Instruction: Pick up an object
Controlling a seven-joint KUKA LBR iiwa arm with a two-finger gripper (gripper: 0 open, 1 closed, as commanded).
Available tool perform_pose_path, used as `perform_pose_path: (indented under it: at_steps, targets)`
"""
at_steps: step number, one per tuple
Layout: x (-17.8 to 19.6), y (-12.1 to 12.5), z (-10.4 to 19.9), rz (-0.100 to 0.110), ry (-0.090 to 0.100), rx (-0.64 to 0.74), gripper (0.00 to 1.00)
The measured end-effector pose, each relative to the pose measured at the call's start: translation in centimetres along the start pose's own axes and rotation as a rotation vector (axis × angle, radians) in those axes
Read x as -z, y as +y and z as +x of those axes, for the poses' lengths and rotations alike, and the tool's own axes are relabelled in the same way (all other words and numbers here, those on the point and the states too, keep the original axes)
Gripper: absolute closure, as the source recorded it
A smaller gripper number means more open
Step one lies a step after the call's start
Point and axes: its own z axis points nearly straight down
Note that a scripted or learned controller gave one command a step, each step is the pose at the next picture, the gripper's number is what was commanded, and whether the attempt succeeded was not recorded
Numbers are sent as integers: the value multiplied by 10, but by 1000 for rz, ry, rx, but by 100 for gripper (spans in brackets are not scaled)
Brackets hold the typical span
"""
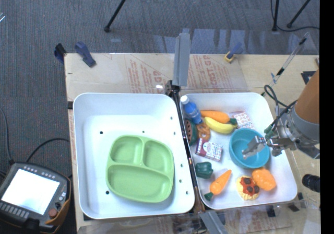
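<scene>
The gripper point(254, 147) hangs over the blue bowl point(249, 149) near the right bin's point(261, 100) right wall, its fingers a narrow gap apart with nothing between them, though the view is too small to be sure. A bottle point(191, 110), banana point(219, 125) and carrot point(215, 116) lie toward the bin's far edge. Another carrot point(220, 182), a green pepper point(204, 169) and an orange piece point(263, 178) sit along its near edge. The left bin point(88, 118) holds a green tray point(141, 169).

You see a smooth, matt green plastic divided tray point(140, 168), two glossy white plastic bins point(86, 123), a shiny blue plastic bowl point(245, 155) and a raw wooden benchtop point(125, 71).
</scene>
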Motion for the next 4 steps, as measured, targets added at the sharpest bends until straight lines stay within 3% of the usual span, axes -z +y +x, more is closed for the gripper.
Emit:
perform_pose_path:
  at_steps: [1, 2, 3, 4]
  targets:
    - [-130, 23, 5, -2, 0, 72, 0]
    - [-119, 25, 5, -7, 2, 67, 100]
    - [-28, 31, 85, -8, 1, -29, 100]
    - [14, 21, 76, -2, -1, -109, 100]
